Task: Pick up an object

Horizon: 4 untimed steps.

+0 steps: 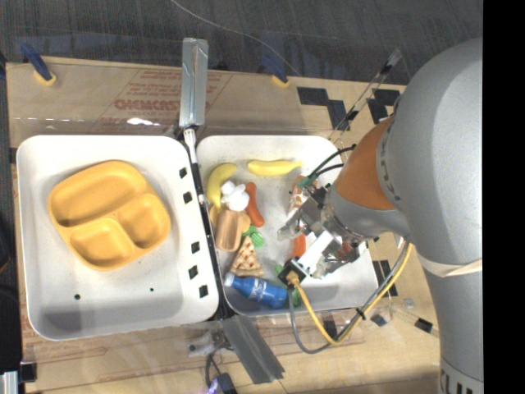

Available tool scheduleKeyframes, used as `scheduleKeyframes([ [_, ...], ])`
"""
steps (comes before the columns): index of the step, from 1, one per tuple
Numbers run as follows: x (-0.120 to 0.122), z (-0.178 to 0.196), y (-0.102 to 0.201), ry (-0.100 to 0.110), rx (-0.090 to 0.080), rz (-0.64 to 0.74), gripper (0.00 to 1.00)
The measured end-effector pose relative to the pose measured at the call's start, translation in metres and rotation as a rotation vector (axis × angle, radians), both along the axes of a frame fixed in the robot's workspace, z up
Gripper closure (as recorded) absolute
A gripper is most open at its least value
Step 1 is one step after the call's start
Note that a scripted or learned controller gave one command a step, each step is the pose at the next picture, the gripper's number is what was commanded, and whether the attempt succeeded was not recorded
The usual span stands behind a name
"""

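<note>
Gripper (pixel 305 249) sits low in right bin (pixel 349 290), finger state can't tell; centre on one loose item like the bottle (pixel 259 290), clear of neighbours, before lifting.

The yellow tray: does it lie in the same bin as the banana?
No, the yellow tray lies in the left bin, while the banana lies in the right bin with the other toy foods.

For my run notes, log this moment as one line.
arm: over right bin | pincer: low among toy food | yellow tray: left bin | lift: not seen
</note>
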<state>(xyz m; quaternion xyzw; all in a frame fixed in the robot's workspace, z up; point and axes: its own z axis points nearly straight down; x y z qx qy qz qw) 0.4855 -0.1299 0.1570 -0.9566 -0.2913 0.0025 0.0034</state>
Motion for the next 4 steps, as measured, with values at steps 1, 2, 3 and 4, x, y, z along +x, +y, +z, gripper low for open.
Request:
scheduleKeyframes([
  [1,0.058,-0.045,0.032,0.001,-0.005,-0.328,0.00],
  [2,0.139,-0.050,0.040,0.000,-0.005,-0.354,0.00],
  [3,0.167,0.038,0.089,-0.011,-0.003,-0.380,0.00],
  [4,0.123,-0.039,0.010,0.007,-0.006,-0.300,0.00],
])
